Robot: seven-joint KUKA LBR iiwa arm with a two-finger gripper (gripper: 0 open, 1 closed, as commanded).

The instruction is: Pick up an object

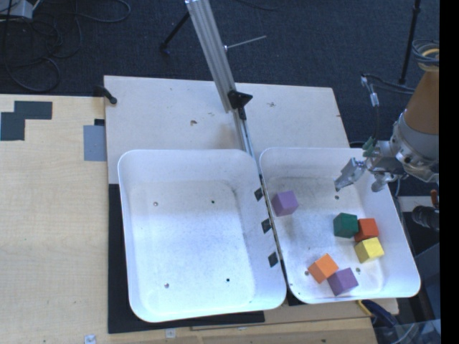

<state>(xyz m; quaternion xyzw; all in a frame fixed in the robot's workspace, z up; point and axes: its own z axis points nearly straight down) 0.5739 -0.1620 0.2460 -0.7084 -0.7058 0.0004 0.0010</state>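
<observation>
Better to lower the open, empty gripper (362, 178) straight over the green cube (345, 225), avoiding the red cube (368, 228) touching it.

Both bins, the left bin (188, 235) and right bin (315, 192), look like smooth white plastic to me, slightly glossy, with dark speckling on the floors. The blocks inside all read as matt painted wood or foam, can't tell which: purple cube (285, 202), green cube (345, 225), yellow cube (369, 249). The slanted rail (212, 43) is ribbed bare metal, aluminium by the look. The bench top (50, 213) has a pale wood-grain finish, and the gripper (362, 175) is dull grey metal.
</observation>
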